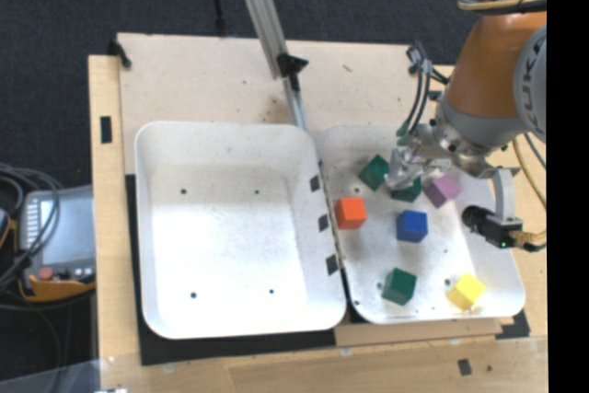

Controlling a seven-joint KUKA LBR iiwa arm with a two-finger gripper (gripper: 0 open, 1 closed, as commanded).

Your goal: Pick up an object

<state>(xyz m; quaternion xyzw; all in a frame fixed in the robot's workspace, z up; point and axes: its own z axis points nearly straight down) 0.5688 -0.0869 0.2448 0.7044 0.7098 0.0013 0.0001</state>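
Note:
The right bin (363,306) holds several small blocks. My gripper (403,175) hangs low over the bin's back part, right above a dark green block (408,192) that it partly hides. A second green block (374,171) lies just left of the gripper, and a purple block (444,189) just right of it. In front of these lie an orange block (350,213) and a blue block (411,226). Near the front wall sit a third green block (399,285) and a yellow block (466,292).
The left bin (152,143) stands beside the right one, and the two share a middle wall. A slanted metal rail (259,5) rises behind the bins. A black fitting with a cable (492,226) sits at the right bin's right edge.

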